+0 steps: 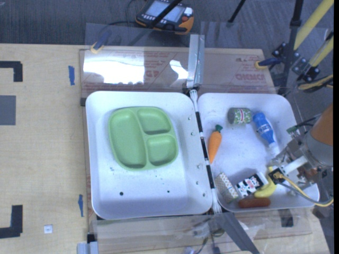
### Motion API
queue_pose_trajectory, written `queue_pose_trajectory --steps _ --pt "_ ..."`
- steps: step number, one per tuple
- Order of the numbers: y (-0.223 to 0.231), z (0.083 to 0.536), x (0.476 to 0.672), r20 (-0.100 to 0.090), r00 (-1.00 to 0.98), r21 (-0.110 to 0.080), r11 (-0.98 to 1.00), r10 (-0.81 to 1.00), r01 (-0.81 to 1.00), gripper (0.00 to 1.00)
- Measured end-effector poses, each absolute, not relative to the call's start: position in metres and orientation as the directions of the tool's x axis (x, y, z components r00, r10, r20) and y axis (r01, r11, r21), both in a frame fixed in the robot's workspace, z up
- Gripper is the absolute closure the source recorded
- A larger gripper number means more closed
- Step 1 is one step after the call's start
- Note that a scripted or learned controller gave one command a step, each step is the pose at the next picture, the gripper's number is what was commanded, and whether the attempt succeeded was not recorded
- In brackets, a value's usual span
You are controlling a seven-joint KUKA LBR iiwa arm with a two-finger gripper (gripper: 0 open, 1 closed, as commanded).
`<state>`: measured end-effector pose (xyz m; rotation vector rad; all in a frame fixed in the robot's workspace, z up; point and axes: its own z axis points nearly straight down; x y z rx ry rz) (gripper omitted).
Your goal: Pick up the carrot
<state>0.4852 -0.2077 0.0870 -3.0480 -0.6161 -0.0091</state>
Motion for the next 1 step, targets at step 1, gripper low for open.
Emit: queue_pose_trajectory --steps 1 --pt "-0.2162 0.1128 0.4961 -0.005 0.948 -0.018 -0.948 0.319 0.319 0.0"
